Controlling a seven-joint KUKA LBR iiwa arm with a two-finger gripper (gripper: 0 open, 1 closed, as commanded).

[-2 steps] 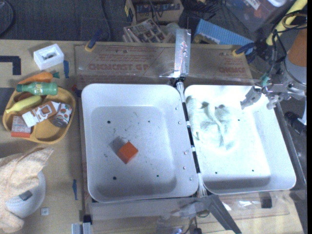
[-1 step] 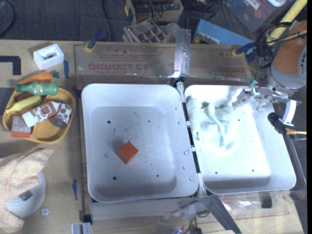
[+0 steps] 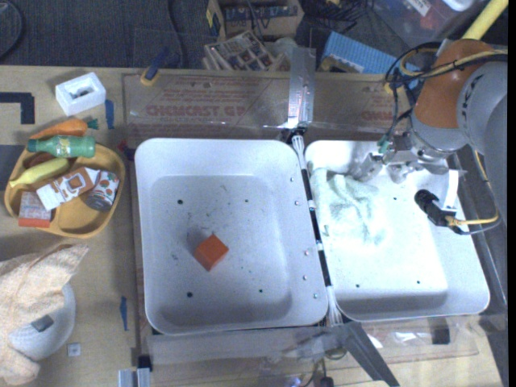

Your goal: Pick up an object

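An orange cube (image 3: 211, 251) lies on the floor of the left bin (image 3: 161, 176), a little left of its middle. A pale green-white crumpled cloth (image 3: 352, 206) lies in the left part of the right bin (image 3: 451, 285). My gripper (image 3: 364, 168) is low at the far end of the right bin, right at the cloth's upper edge. The grey arm with its orange band (image 3: 443, 83) reaches in from the upper right. Whether the gripper touches or holds the cloth is not visible.
A yellow bowl (image 3: 76, 220) of toy food sits left of the bins, with a beige cloth (image 3: 40, 285) below it. A small white box (image 3: 81, 93) lies at the far left. Black cables (image 3: 439, 208) hang along the arm over the right bin.
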